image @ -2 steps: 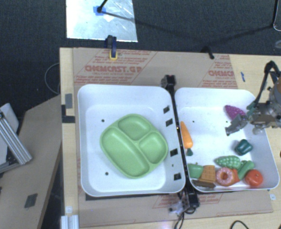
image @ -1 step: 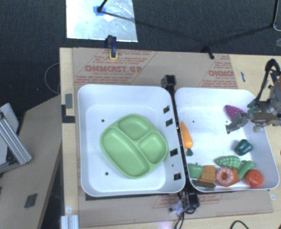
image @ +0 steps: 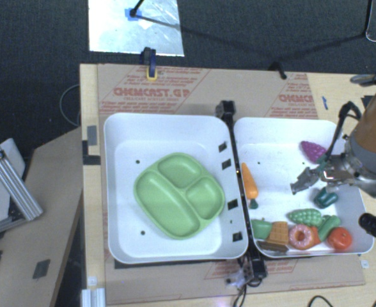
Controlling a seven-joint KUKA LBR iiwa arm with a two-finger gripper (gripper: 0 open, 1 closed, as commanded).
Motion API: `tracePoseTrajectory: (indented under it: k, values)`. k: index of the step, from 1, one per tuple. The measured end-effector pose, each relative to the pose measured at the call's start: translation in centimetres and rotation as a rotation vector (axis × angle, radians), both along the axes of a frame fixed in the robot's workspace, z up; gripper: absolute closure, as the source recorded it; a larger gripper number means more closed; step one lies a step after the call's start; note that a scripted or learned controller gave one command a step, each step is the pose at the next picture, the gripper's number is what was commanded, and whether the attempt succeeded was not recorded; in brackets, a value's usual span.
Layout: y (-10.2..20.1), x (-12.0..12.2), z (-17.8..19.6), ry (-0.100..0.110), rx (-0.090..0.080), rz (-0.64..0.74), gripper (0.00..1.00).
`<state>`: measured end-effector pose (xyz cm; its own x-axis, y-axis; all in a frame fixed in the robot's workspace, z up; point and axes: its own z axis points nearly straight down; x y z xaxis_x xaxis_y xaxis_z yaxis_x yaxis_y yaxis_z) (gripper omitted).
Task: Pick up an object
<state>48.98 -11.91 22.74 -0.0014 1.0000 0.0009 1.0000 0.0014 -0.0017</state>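
- Surface (image: pixel 175 88): brown board carrying two shallow white bins side by side.
- Left bin (image: pixel 121 139): holds a green divided plate (image: pixel 178 196), lying flat near the middle.
- Right bin (image: pixel 271 139): holds toy foods. A carrot (image: pixel 249 183) lies by the left wall, long axis running toward and away from the camera. A purple grape bunch (image: pixel 313 149) sits near the far right. Along the near wall, left to right: a waffle piece (image: pixel 278 234), a pink doughnut (image: pixel 301 236) and a red tomato (image: pixel 340 238), with a green bumpy vegetable (image: pixel 305 217) just behind the doughnut.
- Claw (image: pixel 308 179): low over the right bin; whether its fingers are apart or together cannot be told. Nothing visibly held.
- Key relation: a small dark green item (image: pixel 326 198) lies just right of and nearer the camera than the claw, probably the closest candidate; the grape bunch sits just beyond.
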Motion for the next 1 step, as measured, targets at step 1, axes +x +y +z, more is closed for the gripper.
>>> tracePoseTrajectory:
  k: [1]
  values:
    - [-0.23,-0.32,-4.23,0.000,0.000,-0.001,0.00]
